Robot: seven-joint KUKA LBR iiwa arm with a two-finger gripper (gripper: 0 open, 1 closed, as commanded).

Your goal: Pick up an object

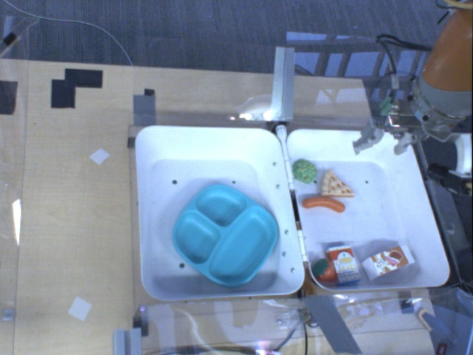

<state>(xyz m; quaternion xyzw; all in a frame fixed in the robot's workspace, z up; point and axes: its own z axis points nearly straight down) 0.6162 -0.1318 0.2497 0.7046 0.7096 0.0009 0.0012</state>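
Note:
My gripper hangs over the far right corner of the right bin, its two grey fingers spread apart with nothing between them. In that bin lie a green broccoli piece, a waffle-patterned pizza slice and an orange sausage near the left wall. Along the near edge sit a red tomato, a small red-and-blue carton and a white-and-red carton. All of these lie well below and left of the gripper.
The left bin holds a blue divided plate. A metal post stands behind the seam between the bins. Black cables run near the arm's orange band.

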